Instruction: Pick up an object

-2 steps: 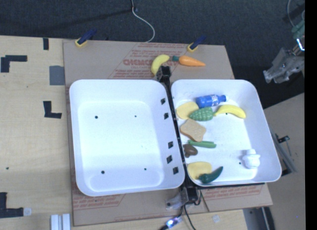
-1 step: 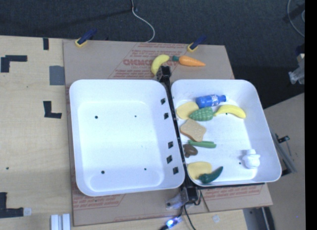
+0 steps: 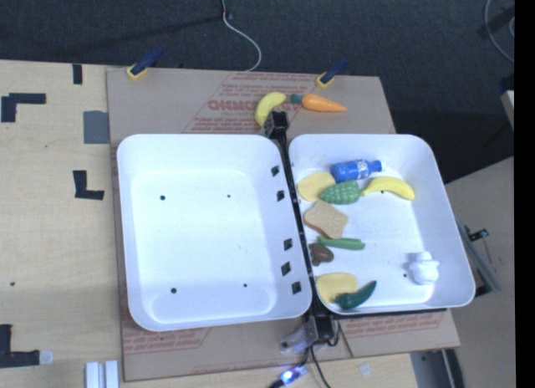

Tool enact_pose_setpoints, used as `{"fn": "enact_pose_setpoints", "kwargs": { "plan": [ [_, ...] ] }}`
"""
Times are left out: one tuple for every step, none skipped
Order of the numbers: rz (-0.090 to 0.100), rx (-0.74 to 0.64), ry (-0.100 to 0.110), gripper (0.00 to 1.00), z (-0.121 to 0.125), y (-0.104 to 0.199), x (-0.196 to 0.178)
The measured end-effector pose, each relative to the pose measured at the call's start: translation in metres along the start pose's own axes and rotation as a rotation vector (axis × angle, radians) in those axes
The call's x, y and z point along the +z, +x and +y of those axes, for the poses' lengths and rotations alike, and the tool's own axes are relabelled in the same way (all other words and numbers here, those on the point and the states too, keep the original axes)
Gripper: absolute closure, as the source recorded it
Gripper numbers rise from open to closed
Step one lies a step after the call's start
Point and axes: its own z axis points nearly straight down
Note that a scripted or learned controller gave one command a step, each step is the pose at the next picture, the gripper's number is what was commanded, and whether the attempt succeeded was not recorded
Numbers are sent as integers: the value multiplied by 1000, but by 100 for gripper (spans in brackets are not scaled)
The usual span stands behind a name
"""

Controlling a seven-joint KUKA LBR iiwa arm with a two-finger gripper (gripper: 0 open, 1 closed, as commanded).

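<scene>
Your arm comes in from the right, so everything worth taking lies on its side, in the right bin (image 3: 443,211), and you cannot tell whether the gripper is released or clenched. Nearest you, the green toy pepper (image 3: 359,295) leans on a yellow piece (image 3: 333,283), while the small white object (image 3: 424,268) sits apart by the right wall (the easiest reach, I judge). Farther back, the toy bread slice (image 3: 326,220), yellow banana (image 3: 391,186) and blue bottle (image 3: 356,169) crowd together, long axes roughly left-to-right.
</scene>
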Motion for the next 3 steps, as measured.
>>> {"fn": "enact_pose_setpoints", "kwargs": {
  "plan": [
    [0, -2, 0, 100, 0, -34, 0],
    [1, -3, 1, 100, 0, -32, 18],
    [0, -4, -2, 100, 0, -32, -1]
  ]
}}
